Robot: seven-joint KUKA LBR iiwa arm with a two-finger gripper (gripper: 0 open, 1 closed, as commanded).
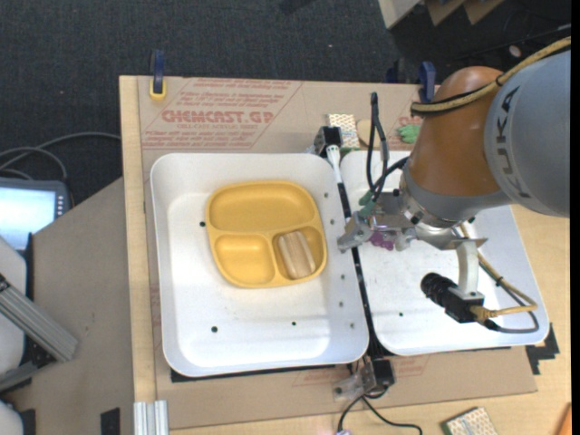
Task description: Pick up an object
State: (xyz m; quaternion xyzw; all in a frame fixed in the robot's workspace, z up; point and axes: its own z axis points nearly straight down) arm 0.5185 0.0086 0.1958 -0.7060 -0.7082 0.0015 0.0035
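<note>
The end effector point(376, 234) hung low at the right bin's point(507, 243) left edge; whether it gripped anything could not be told. A tan block point(294, 253) lay in the yellow tray point(263, 208), unpicked.

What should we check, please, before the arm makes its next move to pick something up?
1. Target in reach: cannot tell; the arm covers much of the right bin.
2. Object between the fingers: cannot tell; gripper sits at the bins' shared edge, tips unclear.
3. Tray flat in the left bin: ok.
4. Block inside the tray's small compartment: ok.
5. Cable clear of the bins: not ok; it trails over the right bin.
</note>
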